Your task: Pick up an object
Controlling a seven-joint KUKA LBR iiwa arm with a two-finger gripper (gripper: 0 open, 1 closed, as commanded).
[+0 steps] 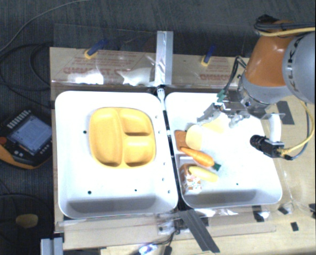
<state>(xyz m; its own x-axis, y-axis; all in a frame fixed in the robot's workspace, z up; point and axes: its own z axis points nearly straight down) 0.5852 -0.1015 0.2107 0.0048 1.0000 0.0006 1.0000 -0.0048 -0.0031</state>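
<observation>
My gripper [222,119] hangs over the upper middle of the right bin [259,179], open, with its fingers [207,115] spread and nothing between them. Just below and left of it lies a pale yellow rounded object [199,135], its upper right end partly under the fingers. A brown-orange piece [180,138] lies against the bin's left wall. An orange carrot with a green tip [198,156] lies below those. Under the carrot are a pale yellow banana-like piece [205,175] and a small brown packaged item [190,183].
The left bin [73,190] holds a yellow divided plate [122,136]. A metal divider [164,62] stands between the bins at the back. A black cable connector [264,144] hangs off the arm over the right bin's right side. A handheld pendant [21,137] lies left of the bench.
</observation>
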